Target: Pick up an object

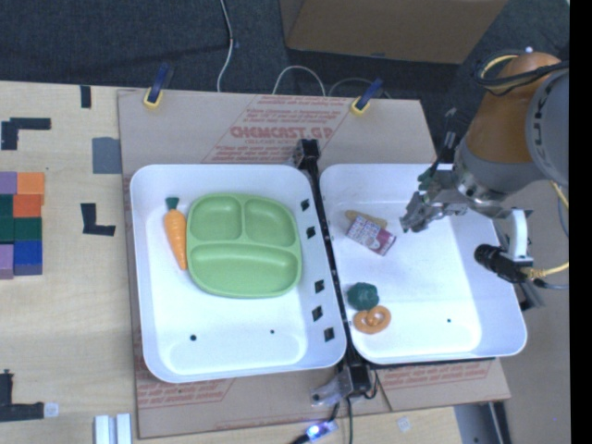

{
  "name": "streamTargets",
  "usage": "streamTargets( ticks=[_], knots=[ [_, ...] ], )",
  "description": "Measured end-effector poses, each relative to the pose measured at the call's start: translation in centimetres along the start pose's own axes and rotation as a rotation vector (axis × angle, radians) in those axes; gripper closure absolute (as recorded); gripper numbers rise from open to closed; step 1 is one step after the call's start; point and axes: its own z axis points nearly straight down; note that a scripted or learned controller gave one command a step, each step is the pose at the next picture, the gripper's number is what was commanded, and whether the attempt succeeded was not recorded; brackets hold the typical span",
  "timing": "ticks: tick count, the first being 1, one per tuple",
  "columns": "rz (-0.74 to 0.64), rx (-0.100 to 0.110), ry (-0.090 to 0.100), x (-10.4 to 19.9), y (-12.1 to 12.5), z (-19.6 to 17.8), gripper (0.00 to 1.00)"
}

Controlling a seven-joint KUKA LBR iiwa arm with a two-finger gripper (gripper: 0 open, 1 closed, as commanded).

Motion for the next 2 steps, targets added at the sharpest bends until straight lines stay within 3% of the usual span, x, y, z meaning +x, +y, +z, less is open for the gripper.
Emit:
streamTargets(
  ticks=[1,2],
  knots=[
    [0.0,-0.001,-0.001,-1.0,0.0,-5.6,1.0],
    [0.0,0.001,0.001,-0.9,0.1,-8.3,1.0]
  ],
)
